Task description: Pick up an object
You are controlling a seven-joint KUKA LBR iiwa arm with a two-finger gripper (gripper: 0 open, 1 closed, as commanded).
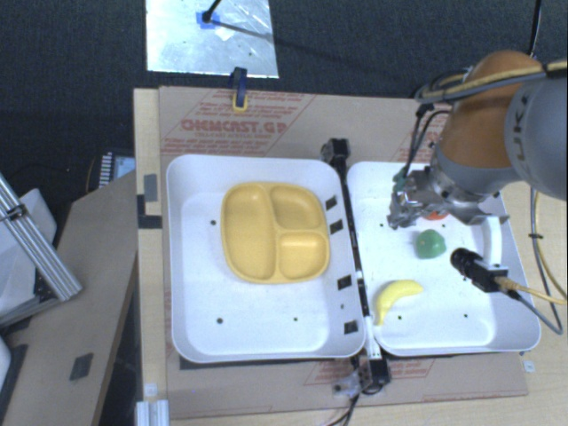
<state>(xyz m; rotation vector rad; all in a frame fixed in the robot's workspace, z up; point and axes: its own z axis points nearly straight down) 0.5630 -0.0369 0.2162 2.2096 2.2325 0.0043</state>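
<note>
Right bin (497, 327): green object (431, 244) near centre, yellow banana (395, 296) at front left corner; gripper (404, 209) low over the floor, just left of green object, finger state indeterminate. Left bin (191, 318): yellow divided plate (273, 232).

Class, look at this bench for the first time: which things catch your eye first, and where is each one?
The yellow divided plate stands out most, lying in the middle of the left bin. Next is the grey and orange arm reaching over the right bin, its gripper low near the bin's upper part. Below it lie a green object and a yellow banana.
</note>
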